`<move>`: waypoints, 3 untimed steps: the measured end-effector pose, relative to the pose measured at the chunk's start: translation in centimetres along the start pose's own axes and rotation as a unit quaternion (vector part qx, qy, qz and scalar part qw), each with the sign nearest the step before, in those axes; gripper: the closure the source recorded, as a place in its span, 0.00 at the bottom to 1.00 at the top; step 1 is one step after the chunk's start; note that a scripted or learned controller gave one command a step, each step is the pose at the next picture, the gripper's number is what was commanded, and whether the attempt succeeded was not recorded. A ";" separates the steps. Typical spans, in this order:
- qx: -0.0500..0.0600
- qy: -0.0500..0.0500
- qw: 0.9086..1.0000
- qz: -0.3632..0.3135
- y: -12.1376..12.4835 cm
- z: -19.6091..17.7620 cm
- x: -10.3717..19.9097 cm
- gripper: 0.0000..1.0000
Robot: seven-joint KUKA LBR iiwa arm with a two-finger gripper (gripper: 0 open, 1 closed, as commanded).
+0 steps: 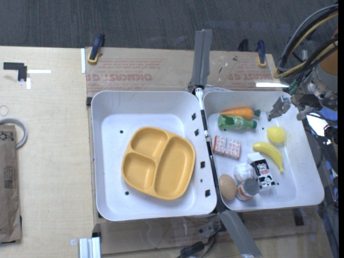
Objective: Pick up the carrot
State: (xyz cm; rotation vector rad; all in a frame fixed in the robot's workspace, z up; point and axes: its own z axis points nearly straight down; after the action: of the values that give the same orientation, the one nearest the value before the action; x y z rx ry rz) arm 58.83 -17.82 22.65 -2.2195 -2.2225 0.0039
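The carrot [239, 112] lies at the back of the right bin [312, 195], the hand [280, 107] hovering near it; I cannot tell its grip.

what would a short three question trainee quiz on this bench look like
1. True or false: the carrot lies in the same bin as the yellow tray.
2. What lies right beside the carrot, nearer the camera? A) banana B) green bottle C) lemon
3. Fill in: the claw is on the carrot's ____ side in the view.

Key: 1 false; 2 B; 3 right.
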 end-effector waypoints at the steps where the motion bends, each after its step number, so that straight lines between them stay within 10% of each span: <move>1: -0.001 -0.001 0.997 -0.079 6.6 6.3 3.2 0.00; 2: -0.002 -0.001 1.000 0.022 7.1 2.9 6.2 0.00; 3: 0.000 0.000 1.000 0.010 7.1 7.5 7.9 0.00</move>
State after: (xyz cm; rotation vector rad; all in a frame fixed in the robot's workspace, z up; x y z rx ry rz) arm 65.86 -9.93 15.16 -2.2417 -2.2017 0.0043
